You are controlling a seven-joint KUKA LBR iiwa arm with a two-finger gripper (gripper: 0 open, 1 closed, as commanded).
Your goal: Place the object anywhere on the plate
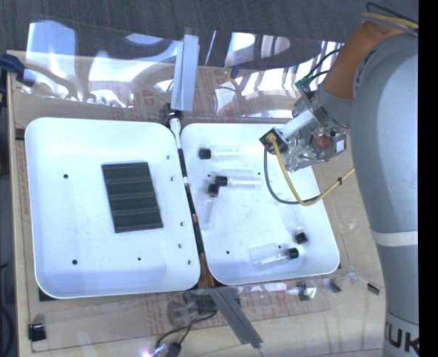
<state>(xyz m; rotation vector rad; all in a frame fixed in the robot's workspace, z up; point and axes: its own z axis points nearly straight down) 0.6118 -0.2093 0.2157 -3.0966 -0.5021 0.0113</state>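
Note:
A dark grey ribbed plate (pixel 132 196) lies flat in the middle of the left bin (pixel 55 259). Several clear vials with black caps lie in the right bin (pixel 319 262): one near the top left (pixel 213 153), two close together below it (pixel 230 179) (pixel 211 195), and one near the front right (pixel 274 256), with a loose black cap (pixel 300 237) just above it. My gripper (pixel 297 155) hangs over the upper right part of the right bin, seen from above and apart from the vials. Nothing visible is held in it.
A yellow cable (pixel 293 195) loops down from the wrist over the right bin. A metal divider bar (pixel 185 73) stands at the back between the bins. The grey arm (pixel 386 162) covers the right side of the bench.

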